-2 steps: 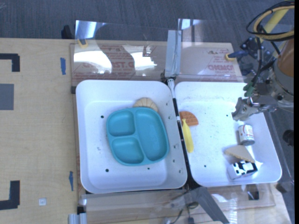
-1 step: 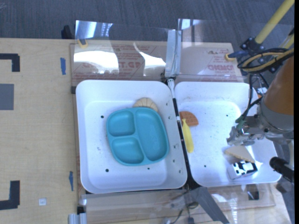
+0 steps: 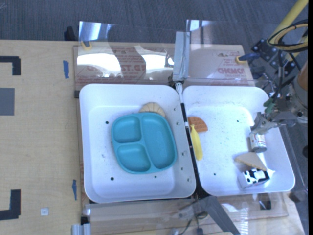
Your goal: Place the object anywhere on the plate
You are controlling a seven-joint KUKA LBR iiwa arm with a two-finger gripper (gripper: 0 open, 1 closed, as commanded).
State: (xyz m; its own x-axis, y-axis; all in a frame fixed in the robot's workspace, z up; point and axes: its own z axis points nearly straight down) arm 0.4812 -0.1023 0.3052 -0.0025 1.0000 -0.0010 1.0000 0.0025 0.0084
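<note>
A blue divided plate [image 3: 144, 143] lies in the left bin [image 3: 93, 106]. The right bin [image 3: 225, 106] holds an orange slice-like piece [image 3: 198, 124], a yellow banana-like piece [image 3: 196, 142], a small silver can [image 3: 257, 142], a tan wedge [image 3: 251, 160] and a black-and-white item [image 3: 255, 177]. My gripper [image 3: 260, 126] hangs at the right bin's right side, just above the silver can. Whether it touches the can is unclear. Nothing lies on the plate.
A tan ridged object [image 3: 153, 107] rests in the left bin against the plate's far edge. The ridge between the bins [image 3: 185, 131] separates the plate from the right bin's items. Clear panels [image 3: 146, 58] stand behind both bins. Cables [image 3: 286, 28] hang at the upper right.
</note>
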